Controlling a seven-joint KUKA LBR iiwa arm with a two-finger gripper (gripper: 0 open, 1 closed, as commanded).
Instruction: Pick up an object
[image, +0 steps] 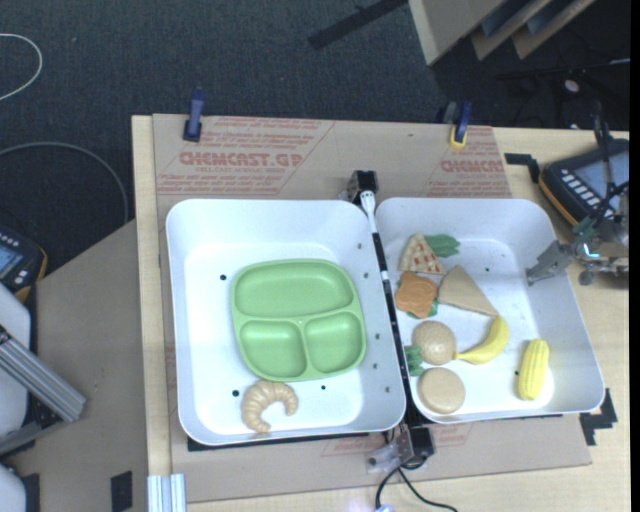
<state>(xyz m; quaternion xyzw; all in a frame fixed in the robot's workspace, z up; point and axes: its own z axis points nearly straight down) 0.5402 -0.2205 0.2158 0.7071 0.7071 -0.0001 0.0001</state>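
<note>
Right now your gripper (545, 268) sits at the right bin's (500, 222) right wall, and you cannot tell how it stands from this angle. Your candidates lie in that bin: corn cob (534, 368) near right, banana (487, 343) just left of it, two round buns (437, 365) at the near left, and a wedge (463, 294) and sandwich (417, 296) further back. Likely light, rigid plastic with slick skins, so squeeze across a narrow waist. You would do best with the corn cob: it lies apart from its neighbours, so grip across its middle. Over left, a croissant (268, 404) sits just near of the green tray (297, 318).
</note>
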